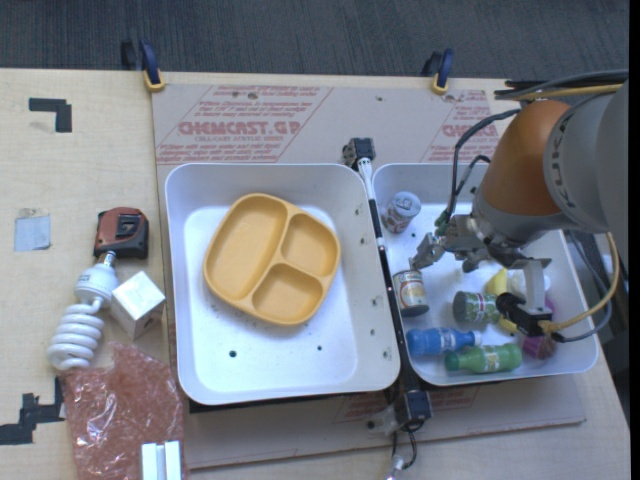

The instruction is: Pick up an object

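Observation:
My gripper (434, 242) hangs over the middle of the right bin (575, 363), its fingers open and pointing left with nothing between them. Just below it stands a small brown-labelled jar (410, 293). A small grey-lidded pot (403, 208) sits up and to the left of it. Along the bin's front lie a blue bottle (440, 342) and a green bottle (485, 358), and a dark green bottle (475, 308) rests under the wrist. Yellow (499, 284), white (531, 284) and purple (540, 346) items are partly hidden by cables.
The left bin (190, 368) holds a yellow divided plate (272, 258). On the bench to the left are a tape measure (122, 233), a spiral light bulb (85, 313), a white cube (138, 298) and pink bubble wrap (125, 408).

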### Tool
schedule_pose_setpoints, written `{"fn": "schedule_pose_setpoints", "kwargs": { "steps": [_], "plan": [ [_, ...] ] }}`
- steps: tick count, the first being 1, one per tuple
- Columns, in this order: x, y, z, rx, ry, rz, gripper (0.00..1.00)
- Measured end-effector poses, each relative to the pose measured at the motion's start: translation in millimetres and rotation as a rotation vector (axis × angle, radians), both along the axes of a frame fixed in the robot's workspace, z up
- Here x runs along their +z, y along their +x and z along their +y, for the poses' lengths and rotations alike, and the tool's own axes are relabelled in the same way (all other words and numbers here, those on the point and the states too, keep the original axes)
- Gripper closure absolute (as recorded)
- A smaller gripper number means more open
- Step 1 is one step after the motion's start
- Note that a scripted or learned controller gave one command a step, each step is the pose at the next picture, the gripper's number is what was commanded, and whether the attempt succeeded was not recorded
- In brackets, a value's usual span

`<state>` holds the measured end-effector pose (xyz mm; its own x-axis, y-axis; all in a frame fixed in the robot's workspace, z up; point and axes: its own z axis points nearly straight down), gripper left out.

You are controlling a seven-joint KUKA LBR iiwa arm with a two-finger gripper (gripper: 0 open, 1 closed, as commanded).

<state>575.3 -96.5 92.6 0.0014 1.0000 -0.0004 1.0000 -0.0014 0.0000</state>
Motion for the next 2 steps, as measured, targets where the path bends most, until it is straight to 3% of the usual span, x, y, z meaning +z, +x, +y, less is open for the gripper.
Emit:
{"fn": "schedule_pose_setpoints", "kwargs": {
  "steps": [1, 2],
  "plan": [
    [0.3, 61.6, -34.9, 0.003, -0.001, -0.001, 0.0],
    [10.5, 62.0, -35.3, 0.004, -0.002, -0.003, 1.0]
  ]
}}
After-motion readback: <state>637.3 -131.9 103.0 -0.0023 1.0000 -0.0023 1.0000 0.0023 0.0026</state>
